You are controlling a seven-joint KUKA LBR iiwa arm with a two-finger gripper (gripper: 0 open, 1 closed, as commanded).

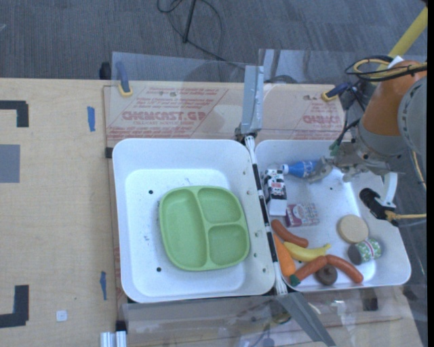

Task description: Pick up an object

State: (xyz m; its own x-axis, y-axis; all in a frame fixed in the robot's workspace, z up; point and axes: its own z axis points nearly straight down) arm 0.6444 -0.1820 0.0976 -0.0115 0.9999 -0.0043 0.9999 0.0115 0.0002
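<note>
In the right bin (397, 261) you see a blue bottle (302, 168) lying on its side by the far wall, a pink packet (302, 215) flat mid-bin, a tan disc (353, 229), and carrots (289, 234) crossing a banana (308, 252) near the front.

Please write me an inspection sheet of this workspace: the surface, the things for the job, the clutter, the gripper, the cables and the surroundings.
Surface: wooden bench bearing the left bin and the right bin, side by side.
Job's things: in the right bin, a blue bottle, a small pink packet, a tan disc, a small can, a toy banana, sausages and a carrot.
Clutter: green divided plate in the left bin.
Gripper: gripper at the right bin's upper edge, beside the bottle; its state cannot be told.
Cables: black cable on the floor above the bench; yellow and black cables on the arm.
Surroundings: grey floor; blue tape marks on the bench.
</note>
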